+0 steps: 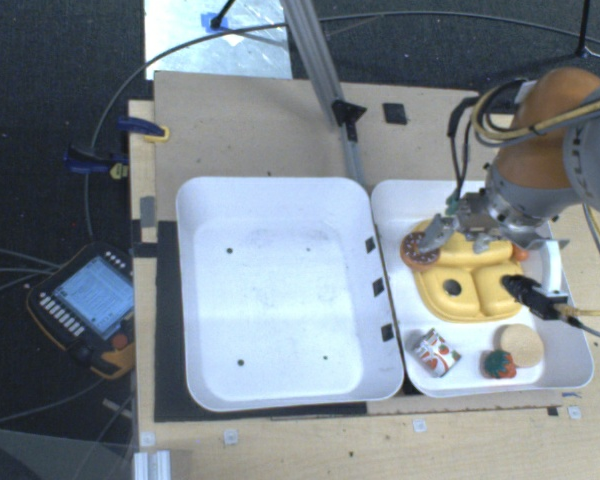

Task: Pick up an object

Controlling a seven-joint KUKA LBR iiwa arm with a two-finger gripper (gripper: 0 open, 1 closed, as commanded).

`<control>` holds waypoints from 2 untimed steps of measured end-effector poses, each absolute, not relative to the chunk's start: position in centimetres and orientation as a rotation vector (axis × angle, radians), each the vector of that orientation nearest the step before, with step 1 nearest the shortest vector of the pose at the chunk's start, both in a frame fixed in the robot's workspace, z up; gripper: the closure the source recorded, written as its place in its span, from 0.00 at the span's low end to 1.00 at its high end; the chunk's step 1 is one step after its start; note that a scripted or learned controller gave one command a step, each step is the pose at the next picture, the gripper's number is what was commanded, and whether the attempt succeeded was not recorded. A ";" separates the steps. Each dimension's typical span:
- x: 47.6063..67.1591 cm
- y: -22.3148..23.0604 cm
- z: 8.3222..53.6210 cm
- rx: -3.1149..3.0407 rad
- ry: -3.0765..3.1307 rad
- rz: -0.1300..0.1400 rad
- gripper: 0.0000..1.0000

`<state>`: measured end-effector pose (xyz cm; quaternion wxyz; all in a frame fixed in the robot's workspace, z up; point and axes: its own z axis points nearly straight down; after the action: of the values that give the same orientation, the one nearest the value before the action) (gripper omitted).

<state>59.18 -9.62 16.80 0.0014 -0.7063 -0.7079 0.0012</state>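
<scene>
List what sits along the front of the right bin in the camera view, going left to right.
Crumpled red and white can → small red and green toy → tan round disc.

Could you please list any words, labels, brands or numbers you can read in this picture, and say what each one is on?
None can be read.
The handheld pendant left of the bench has a lit blue screen, its contents too blurred to read.
The small red and white object in the right bin bears a printed pattern, too small to tell whether it is lettering.
</scene>
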 end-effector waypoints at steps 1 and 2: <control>59.0 -9.4 10.6 -2.219 -2.224 0.001 0.00; 59.5 -9.5 10.4 -2.227 -2.229 -0.012 0.00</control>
<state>59.48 -9.46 10.36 -0.0048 -0.7068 -0.7074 -0.0039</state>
